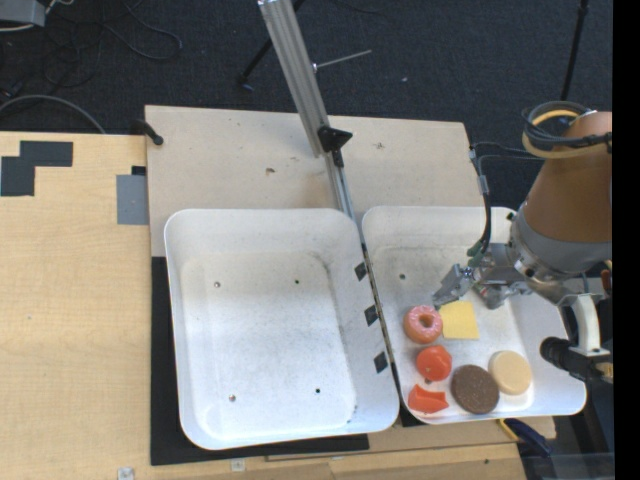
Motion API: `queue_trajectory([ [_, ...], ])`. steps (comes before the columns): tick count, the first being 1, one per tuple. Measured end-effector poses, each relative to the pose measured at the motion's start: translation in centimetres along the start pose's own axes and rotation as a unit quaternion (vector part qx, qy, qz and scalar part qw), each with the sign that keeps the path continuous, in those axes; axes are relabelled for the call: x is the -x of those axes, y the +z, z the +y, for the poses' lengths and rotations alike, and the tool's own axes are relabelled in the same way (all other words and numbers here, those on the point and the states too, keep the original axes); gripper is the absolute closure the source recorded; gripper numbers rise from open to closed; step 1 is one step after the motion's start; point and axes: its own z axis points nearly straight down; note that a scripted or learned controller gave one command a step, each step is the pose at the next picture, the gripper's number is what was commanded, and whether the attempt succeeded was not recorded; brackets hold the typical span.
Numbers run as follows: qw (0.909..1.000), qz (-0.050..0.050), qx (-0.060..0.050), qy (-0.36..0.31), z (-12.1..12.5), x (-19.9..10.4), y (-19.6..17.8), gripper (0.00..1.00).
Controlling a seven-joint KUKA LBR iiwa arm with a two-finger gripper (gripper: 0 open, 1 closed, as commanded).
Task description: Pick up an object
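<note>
We see the gripper (456,286) low in the right bin (420,233), just above the yellow wedge (461,320).

We cannot tell how its jaws stand. Beside the wedge lies a pink donut (423,323); nearer us sit a red tomato (433,362), brown cookie (474,389), cream disc (511,372) and red piece (428,400).

arm: reaching in from right | hand (462,282): low, tilted | fingers: possibly apart, blurred
</note>
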Motion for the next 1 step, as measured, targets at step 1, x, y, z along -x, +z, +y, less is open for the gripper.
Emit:
queue_trajectory([
  [1,1.0000,0.000,-0.001,0.000,-0.03,-0.24,6.45,0.00],
])
